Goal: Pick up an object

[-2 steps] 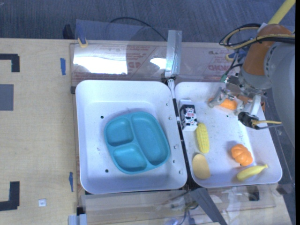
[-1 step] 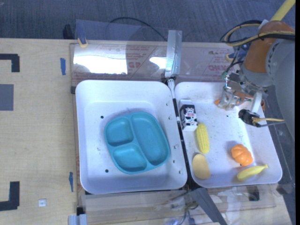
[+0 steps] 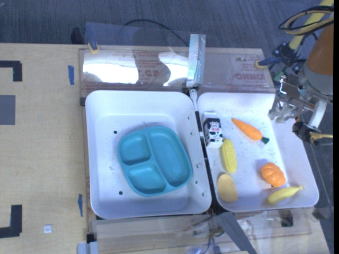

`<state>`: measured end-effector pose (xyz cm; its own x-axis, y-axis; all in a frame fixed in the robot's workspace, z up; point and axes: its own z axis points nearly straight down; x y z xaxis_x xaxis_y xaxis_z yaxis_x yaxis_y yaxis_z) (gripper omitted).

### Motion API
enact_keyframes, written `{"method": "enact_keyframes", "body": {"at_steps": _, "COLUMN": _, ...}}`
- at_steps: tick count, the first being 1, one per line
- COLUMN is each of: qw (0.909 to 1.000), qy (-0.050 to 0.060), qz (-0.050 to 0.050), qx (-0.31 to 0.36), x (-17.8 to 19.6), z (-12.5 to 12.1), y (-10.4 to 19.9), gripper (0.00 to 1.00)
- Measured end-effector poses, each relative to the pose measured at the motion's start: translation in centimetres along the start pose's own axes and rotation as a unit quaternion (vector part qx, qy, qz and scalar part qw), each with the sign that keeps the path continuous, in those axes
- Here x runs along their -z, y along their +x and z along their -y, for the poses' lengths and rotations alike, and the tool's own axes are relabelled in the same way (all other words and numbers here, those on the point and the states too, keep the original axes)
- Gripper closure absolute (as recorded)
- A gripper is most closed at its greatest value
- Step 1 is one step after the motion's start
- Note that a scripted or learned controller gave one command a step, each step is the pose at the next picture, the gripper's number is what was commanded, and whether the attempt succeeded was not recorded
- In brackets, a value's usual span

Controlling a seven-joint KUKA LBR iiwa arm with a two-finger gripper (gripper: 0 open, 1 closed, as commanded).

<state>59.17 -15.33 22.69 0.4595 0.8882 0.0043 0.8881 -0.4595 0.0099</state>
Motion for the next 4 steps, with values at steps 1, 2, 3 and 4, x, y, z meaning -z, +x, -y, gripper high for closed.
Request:
{"method": "enact_keyframes", "body": {"at_steps": 1, "qw": 1.0, "qy": 0.007, "qz": 0.002, "qx": 0.0, "x": -0.8, "z": 0.3, "y": -0.1, "gripper": 0.0}}
{"method": "enact_keyframes", "body": {"at_steps": 2, "qw": 0.9926, "qy": 0.004, "qz": -0.001, "qx": 0.122, "x": -13.0, "z": -2.6, "y": -3.5, "gripper": 0.0}}
{"method": "enact_keyframes", "body": {"at_steps": 3, "qw": 0.9855, "qy": 0.022, "qz": -0.004, "qx": 0.168, "x": -14.1, "z": -8.2, "y": -1.0, "gripper": 0.0}}
{"method": "enact_keyframes", "body": {"at_steps": 4, "qw": 0.9852, "qy": 0.027, "qz": -0.002, "qx": 0.169, "x": -13.3, "z": -8.0, "y": -1.1, "gripper": 1.0}}
